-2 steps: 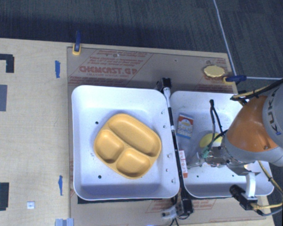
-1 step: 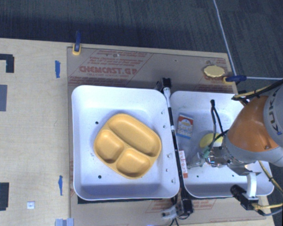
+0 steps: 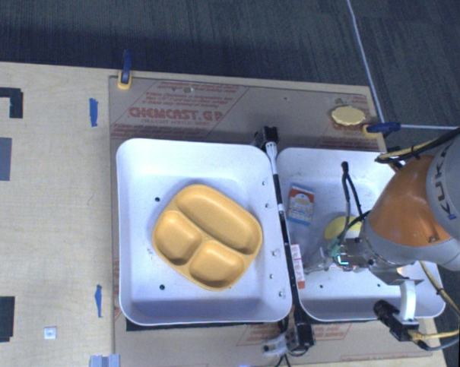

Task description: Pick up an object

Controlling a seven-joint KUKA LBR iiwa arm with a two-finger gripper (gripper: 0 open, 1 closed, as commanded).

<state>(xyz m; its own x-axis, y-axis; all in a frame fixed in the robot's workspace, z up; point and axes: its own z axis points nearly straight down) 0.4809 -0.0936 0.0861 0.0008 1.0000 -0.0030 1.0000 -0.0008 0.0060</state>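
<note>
A yellow three-compartment tray (image 3: 206, 236) lies face up in the left bin (image 3: 139, 175). In the right bin (image 3: 322, 164) a small white and orange packet (image 3: 300, 205) lies near the back left. A yellow-green rounded object (image 3: 337, 226) lies beside it, partly covered by the arm. The arm's orange band (image 3: 405, 209) and grey wrist hang over the right half of this bin. My gripper (image 3: 339, 258) reaches down just in front of the yellow-green object, and the wrist hides its tips.
Both bins rest on a brown cardboard sheet (image 3: 187, 109) on the wooden bench. A round tan disc (image 3: 348, 116) lies on the cardboard behind the right bin. Black cables (image 3: 350, 193) loop over the right bin. A black clamp (image 3: 269, 136) sits between the bins.
</note>
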